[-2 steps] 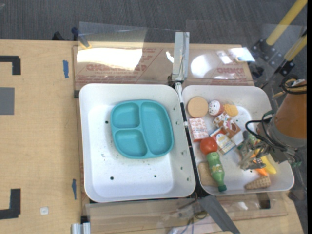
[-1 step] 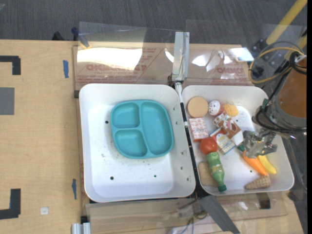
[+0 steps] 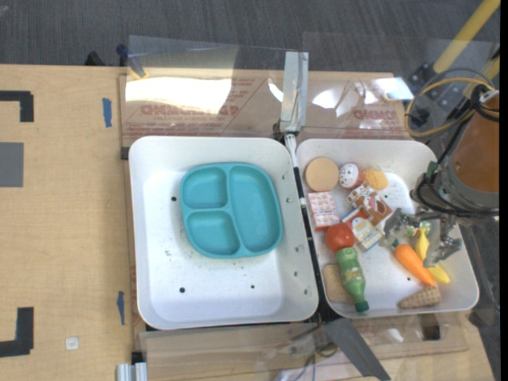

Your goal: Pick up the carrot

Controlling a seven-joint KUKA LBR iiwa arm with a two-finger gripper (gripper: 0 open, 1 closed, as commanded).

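**End effector closing in on the carrot, pick not yet made**

We are looking down at two white bins on the counter. The left bin is holding a teal divided plate. The right bin is crowded with toy food: a round bun, a tomato, a green bottle, a waffle cone, some small packets, and the carrot.

The carrot is lying flat on the bin floor toward the right side, its pointed end aiming at the near right corner, with a yellow piece just beside it.

The end effector is hanging just above the carrot's leafy end. We cannot tell how far apart its parts are standing, and we are not seeing the carrot held in it.

We are judging the task as barely under way: the approach looks nearly done, while the grasp and the lift are both remaining.
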